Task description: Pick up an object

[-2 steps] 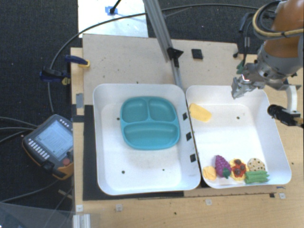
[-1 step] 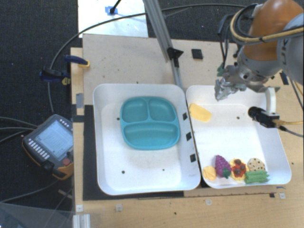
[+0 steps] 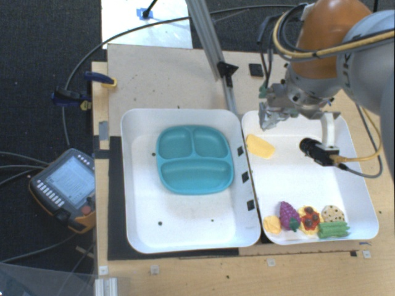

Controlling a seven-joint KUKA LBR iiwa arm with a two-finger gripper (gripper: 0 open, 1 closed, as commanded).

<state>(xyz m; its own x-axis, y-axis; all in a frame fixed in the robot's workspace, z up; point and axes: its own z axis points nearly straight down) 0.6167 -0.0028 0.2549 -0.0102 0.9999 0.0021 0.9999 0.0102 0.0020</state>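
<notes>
Yellow piece [image 3: 260,147] just below gripper [image 3: 269,121] — toys [image 3: 307,220] well apart.

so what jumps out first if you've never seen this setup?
The teal divided plate in the left bin draws the eye first. Next comes the grey arm with its orange band, reaching in from the right, its gripper hanging over the far end of the right bin just above a yellow piece. A cluster of toy foods sits along that bin's near edge.

A robotics lab: taped bench [image 3: 166,79], trailing cables [image 3: 80,73], teach pendant [image 3: 63,188] on dark carpet [image 3: 43,36].
</notes>
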